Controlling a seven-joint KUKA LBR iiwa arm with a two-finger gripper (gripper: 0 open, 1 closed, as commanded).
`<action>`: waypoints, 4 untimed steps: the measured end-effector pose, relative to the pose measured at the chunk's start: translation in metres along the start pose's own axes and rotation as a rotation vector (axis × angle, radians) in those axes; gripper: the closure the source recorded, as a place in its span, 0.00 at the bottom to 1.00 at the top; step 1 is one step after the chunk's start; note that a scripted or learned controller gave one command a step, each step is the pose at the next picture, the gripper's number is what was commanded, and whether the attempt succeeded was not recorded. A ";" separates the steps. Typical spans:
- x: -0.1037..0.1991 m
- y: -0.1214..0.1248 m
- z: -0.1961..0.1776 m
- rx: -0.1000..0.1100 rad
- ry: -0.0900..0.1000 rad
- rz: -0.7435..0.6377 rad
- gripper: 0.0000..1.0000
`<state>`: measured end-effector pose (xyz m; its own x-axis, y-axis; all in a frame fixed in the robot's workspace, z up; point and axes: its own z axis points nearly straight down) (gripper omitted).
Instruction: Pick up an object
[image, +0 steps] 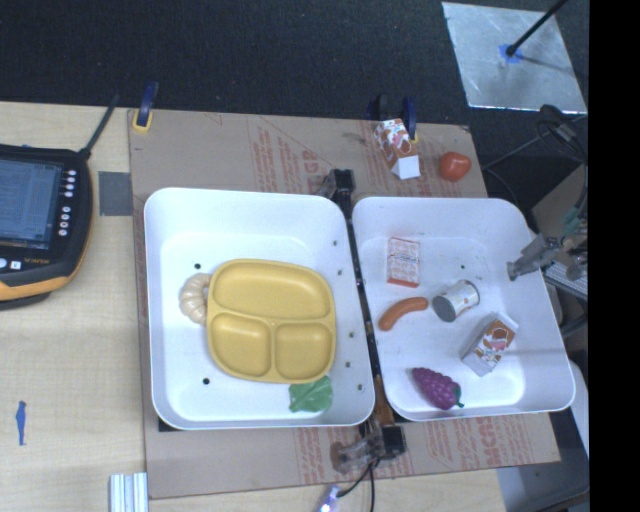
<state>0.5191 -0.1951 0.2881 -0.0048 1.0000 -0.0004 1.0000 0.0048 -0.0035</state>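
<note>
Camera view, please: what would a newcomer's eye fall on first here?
The big yellow divided tray dominates the left bin. The right bin holds scattered small things: a sausage, a purple grape bunch and a tin can. The claw sits at its right rim.

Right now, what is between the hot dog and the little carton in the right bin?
In the camera view, a small silver can lies on its side between the hot dog and the carton.
</note>
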 end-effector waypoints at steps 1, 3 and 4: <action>0.009 0.049 0.154 0.000 -0.001 -0.002 0.00; 0.040 0.063 0.186 0.005 0.000 -0.004 1.00; 0.112 0.095 0.095 -0.002 0.002 0.000 1.00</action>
